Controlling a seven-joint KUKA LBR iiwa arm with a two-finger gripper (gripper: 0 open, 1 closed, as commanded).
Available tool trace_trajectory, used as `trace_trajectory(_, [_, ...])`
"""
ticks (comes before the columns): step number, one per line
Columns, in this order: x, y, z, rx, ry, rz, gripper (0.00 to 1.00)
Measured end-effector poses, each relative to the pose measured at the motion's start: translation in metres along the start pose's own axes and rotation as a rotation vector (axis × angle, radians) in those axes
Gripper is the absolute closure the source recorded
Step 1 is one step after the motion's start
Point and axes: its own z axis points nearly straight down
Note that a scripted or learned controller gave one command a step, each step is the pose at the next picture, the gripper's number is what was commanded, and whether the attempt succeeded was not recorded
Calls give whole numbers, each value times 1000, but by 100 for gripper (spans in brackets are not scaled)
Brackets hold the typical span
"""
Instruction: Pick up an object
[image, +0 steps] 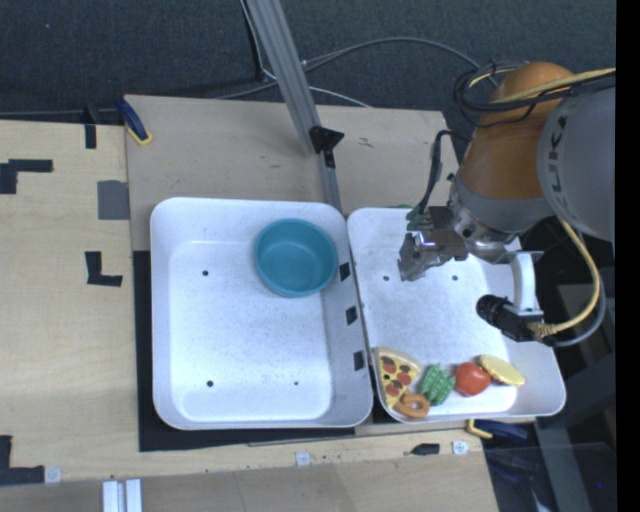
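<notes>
Along the lower edge of the right bin (400, 300), in the lower right of the frame, small toy foods lie in a row: a flat wedge of pizza (394, 372) with red dots, an orange ring-shaped piece (412, 405) just below it, a lumpy green vegetable (435, 383), a glossy round red tomato (472, 378) and a yellow curved piece (501, 370) touching the tomato's right side. The bin is shallow, white and lightly speckled, with rounded corners and a raised rim. To its left, side by side and rim against rim, sits the left bin (200, 330) of the same white speckled plastic, resting on a dark mat over a pale wooden bench (60, 340). In its upper right part stands a round teal bowl (295, 257), smooth and upright. Farther up, over the upper middle of the right bin, hangs the gripper (420, 258), a dark metallic block under the arm's grey wrist and broad orange band; it is well apart from the toy foods, and nothing shows between its fingers, though whether they stand apart or together cannot be told. A slanted grey metal pole (290, 75) rises across the upper centre of the frame.
</notes>
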Motion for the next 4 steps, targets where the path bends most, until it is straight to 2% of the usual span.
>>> trace_trajectory(2, [86, 42, 14, 2, -1, 1, 100])
trace_trajectory(3, [132, 52, 9, 0, 0, 0, 100])
trace_trajectory(4, [130, 52, 9, 0, -1, 3, 0])
